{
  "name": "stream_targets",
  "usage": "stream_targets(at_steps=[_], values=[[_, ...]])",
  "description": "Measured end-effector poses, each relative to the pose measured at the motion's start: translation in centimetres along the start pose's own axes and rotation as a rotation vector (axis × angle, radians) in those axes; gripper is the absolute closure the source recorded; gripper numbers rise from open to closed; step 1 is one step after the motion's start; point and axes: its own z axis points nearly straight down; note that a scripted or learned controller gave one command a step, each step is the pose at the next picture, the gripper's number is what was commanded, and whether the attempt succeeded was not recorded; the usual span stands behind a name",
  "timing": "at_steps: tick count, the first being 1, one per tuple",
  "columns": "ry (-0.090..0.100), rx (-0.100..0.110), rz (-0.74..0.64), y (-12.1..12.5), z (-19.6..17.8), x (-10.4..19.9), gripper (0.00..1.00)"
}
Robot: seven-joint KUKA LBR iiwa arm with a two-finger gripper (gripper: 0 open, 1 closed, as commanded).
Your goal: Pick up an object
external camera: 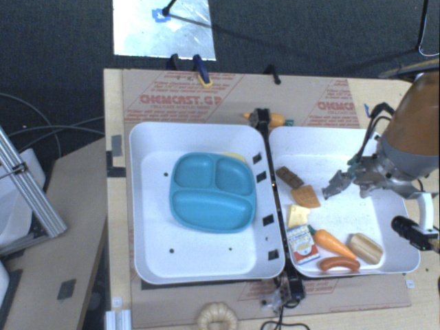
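The right bin (330, 153) holds several toy foods: a brown chocolate bar (289, 177), a tan wedge (306, 196), a pale yellow cheese piece (298, 216), a small printed carton (302, 243), an orange carrot (331, 240), a red sausage (338, 264) and a bread roll (365, 247). My gripper (335, 185) hangs over the middle of this bin, just right of the tan wedge and above the carrot. Nothing shows held in it.
The left bin (155, 150) carries a blue divided plate (212, 191) with a yellow piece peeking from behind it. A black divider with clips (269, 184) runs between the bins. An orange object (275, 120) lies behind the bins on the cardboard.
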Motion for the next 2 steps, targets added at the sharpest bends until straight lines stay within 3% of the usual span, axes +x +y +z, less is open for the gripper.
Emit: stream_targets(at_steps=[1,2], values=[[-0.002,-0.014,-0.003,0.3,-0.7,0.0,0.00],[-0.002,-0.011,-0.001,1.0,4.8,-0.7,0.00]])
